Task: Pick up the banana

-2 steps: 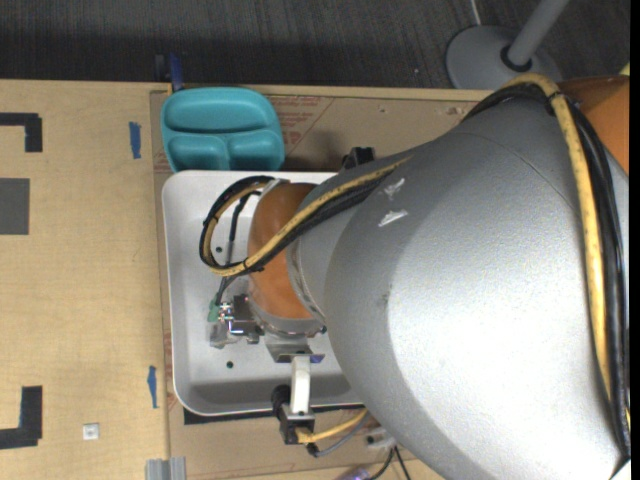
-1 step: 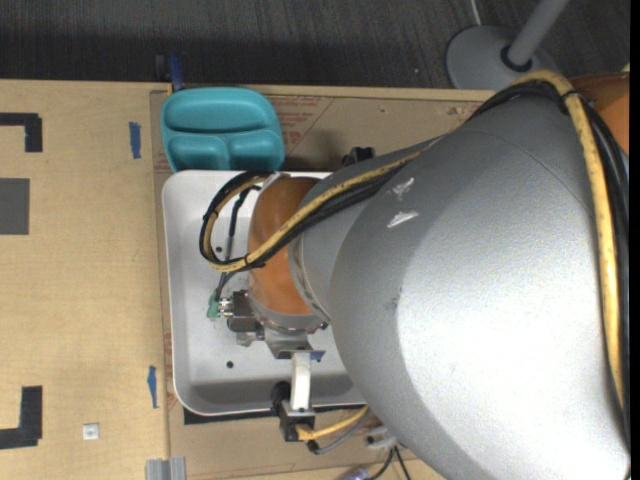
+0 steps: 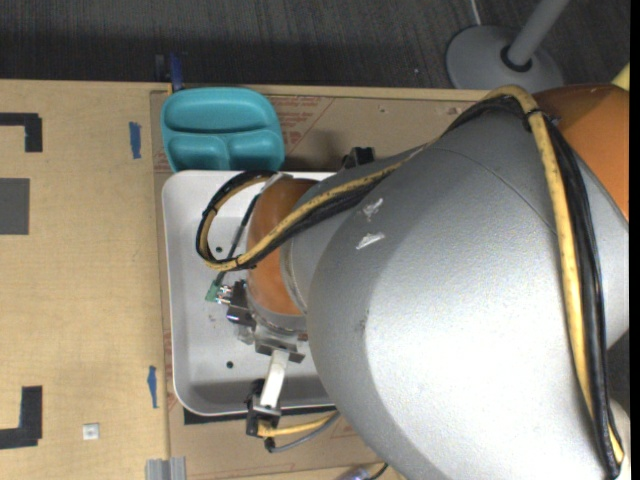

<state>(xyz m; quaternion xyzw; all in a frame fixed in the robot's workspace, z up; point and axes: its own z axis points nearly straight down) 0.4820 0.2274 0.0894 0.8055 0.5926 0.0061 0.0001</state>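
Arm casing, grey and rounded [image 3: 450, 308], covers most of the right and centre of the camera view, reaching in from the right over a shallow white plastic bin [image 3: 172, 268]. An orange band [image 3: 268, 233] rings the arm just above the wrist, and a thin yellow cable [image 3: 213, 223] loops out from it over the far left part of the bin before running back along the casing.

Below the band the wrist points down into the bin, and the gripper [image 3: 245, 318] sits low over the bin's left half, near the floor. It is seen from above and largely covered by the wrist, so whether the jaws are open or closed cannot be told, and nothing can be seen held between them. Where the banana lies cannot be told either: the arm hides most of the bin's inside.

The strip of bin floor that shows along the left wall is plain white, with one small dark speck [image 3: 230, 365] towards the near corner.

Just beyond the bin's far rim, a teal moulded plastic piece with two rounded lobes [image 3: 220, 128] rests on the tan counter [image 3: 80, 298]. Short strips of blue tape [image 3: 135, 140] and black angular marks [image 3: 22, 133] lie on the counter to the left of the bin. Past the counter's far edge is dark carpet, where a grey round stand base with a slanted pole [image 3: 490, 56] stands at the upper right.
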